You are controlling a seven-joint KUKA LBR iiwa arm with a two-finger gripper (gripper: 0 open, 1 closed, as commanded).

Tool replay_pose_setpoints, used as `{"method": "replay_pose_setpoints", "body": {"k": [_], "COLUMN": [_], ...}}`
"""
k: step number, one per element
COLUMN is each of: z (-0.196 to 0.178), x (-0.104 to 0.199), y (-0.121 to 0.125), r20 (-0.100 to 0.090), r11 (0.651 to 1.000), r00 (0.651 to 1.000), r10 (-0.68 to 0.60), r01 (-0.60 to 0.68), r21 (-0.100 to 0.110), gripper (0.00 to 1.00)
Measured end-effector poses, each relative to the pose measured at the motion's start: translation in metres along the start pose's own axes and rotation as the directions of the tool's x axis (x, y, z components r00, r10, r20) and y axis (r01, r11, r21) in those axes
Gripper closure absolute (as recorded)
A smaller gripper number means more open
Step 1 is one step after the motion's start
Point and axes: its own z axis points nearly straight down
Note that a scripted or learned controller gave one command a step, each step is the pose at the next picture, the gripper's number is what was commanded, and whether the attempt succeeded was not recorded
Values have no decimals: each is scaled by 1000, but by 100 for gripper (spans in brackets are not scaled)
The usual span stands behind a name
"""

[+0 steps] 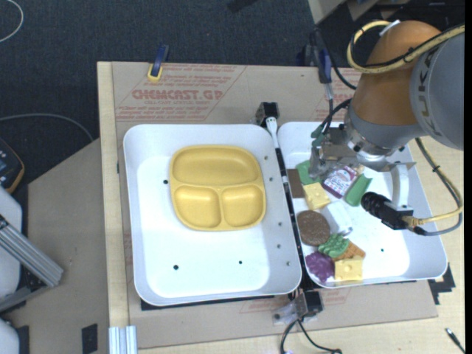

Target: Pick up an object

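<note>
Over the right bin's far left corner, the gripper hangs low above a huddle of toy food.

Whether it is clenched or released cannot be told from this slant, and nothing shows in its grasp. The right bin has its small pieces crowded along the left wall, which is likely why the arm reaches in there. A pale yellow wedge and a glossy purple-and-white packet lie just beside the gripper, with a green stub touching the packet. Nearer the front edge sit a rough brown disc, a knobbly purple lump and a yellow block. I judge the wedge or the packet the probable pick. The left bin bears a smooth, moulded yellow divided plate, broad and flat, a poor fit for a pinch.
</note>
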Motion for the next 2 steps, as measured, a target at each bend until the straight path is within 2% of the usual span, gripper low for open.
{"method": "replay_pose_setpoints", "body": {"k": [1,2], "z": [-2,0], "x": [26,25], "y": [-3,-11], "r20": [0,1], "r11": [1000,1000], "r00": [1000,1000], "r10": [2,7], "r01": [-2,-7], "r21": [2,5], "gripper": [100,100]}}
